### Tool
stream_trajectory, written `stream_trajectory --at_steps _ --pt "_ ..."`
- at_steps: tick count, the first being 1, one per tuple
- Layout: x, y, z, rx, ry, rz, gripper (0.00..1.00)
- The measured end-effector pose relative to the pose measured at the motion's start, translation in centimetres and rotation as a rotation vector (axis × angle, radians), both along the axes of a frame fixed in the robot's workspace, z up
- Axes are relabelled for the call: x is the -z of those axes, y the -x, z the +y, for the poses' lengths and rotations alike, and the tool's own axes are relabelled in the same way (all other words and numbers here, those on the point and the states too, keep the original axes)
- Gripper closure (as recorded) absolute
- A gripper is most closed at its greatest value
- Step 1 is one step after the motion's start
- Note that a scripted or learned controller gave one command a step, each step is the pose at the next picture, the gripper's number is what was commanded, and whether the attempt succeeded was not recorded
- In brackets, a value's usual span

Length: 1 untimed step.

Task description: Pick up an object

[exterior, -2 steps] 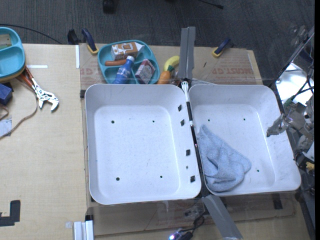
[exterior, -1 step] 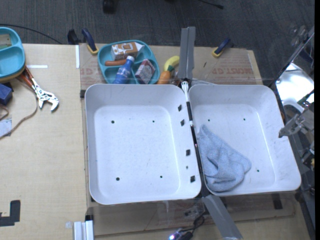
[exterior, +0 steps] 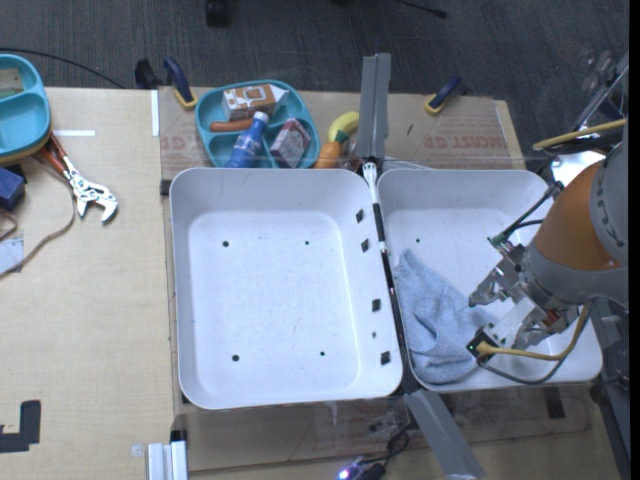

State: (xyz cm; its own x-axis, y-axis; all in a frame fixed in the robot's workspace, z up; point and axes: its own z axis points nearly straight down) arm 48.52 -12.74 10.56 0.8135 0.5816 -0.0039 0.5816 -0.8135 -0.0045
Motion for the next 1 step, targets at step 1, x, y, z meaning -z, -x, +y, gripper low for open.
stream_trajectory --at_steps 1 --pt "-10.09 0.77 -7.14 -0.205 0.001 -0.003 0.00"
